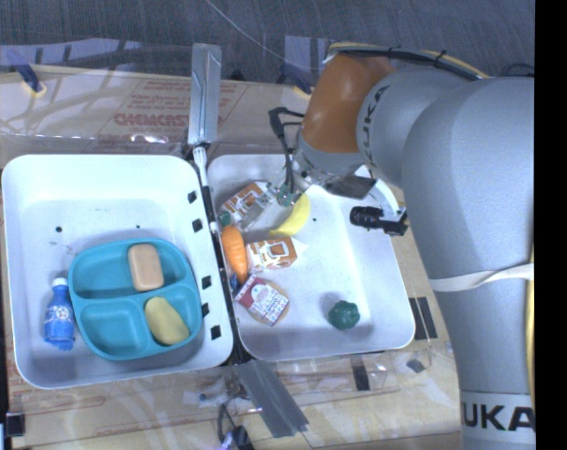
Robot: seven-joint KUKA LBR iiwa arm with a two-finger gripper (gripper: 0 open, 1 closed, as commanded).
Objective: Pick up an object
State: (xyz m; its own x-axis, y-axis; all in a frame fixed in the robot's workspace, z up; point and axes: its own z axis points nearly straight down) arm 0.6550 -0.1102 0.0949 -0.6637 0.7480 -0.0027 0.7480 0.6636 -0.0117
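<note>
My gripper (287, 193) reaches down into the back of the right bin (386, 289), under the orange wrist band. It sits right at the top end of a yellow banana (298, 217) and beside a brown snack packet (245, 203). The arm hides the gripper's tip, so I cannot tell if it touches either one. An orange carrot (233, 252) lies along the bin's left wall, next to a second brown packet (273, 251). A red-and-white packet (262, 302) and a dark green lump (343, 315) lie nearer the front.
The left bin (39, 195) holds a teal divided tray (96, 284) with a tan block (145, 266) and a yellow oval (168, 319) in it. A small blue bottle (58, 318) lies by the tray's left side. The grey arm covers the bench's right side.
</note>
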